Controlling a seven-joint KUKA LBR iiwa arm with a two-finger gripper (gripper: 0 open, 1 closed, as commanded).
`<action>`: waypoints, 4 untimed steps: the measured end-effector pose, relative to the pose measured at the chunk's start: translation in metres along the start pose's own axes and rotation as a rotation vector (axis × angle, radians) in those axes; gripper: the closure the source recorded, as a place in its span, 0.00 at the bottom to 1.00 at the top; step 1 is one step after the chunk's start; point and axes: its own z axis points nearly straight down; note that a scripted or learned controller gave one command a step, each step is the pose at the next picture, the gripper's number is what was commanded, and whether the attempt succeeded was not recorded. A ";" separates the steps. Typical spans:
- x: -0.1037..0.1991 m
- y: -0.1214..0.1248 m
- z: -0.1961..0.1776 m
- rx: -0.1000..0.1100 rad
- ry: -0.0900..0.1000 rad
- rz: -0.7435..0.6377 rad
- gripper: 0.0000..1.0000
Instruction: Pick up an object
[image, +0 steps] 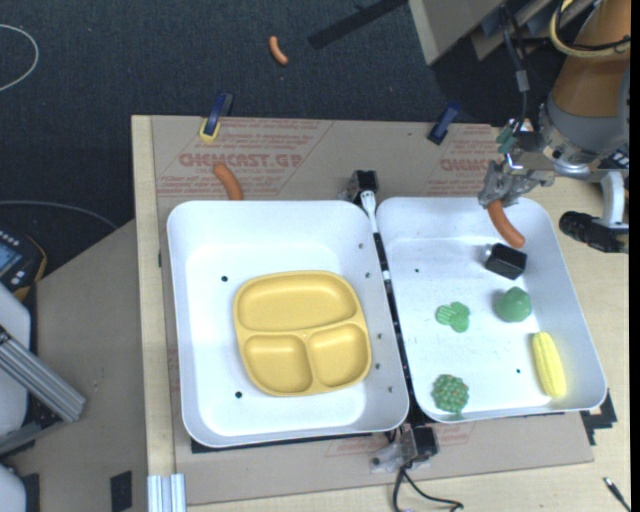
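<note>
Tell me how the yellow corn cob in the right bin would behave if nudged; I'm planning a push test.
The corn cob looks like a rounded, elongated toy, so it would probably roll sideways rather than slide. It lies close to the right bin's outer wall, which would likely stop it soon. Its surface looks smooth and a bit glossy, so it may slip in the claw.

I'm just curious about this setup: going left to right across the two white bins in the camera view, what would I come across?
Yellow divided tray → small green piece → black block → yellow corn. The other green pieces and the orange sausage overlap these in left-right position, so I've left them out.
</note>
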 end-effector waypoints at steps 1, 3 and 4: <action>0.000 0.001 -0.005 0.005 0.001 0.000 1.00; 0.085 -0.037 -0.016 0.011 0.005 -0.004 1.00; 0.134 -0.062 0.000 0.013 0.005 -0.003 1.00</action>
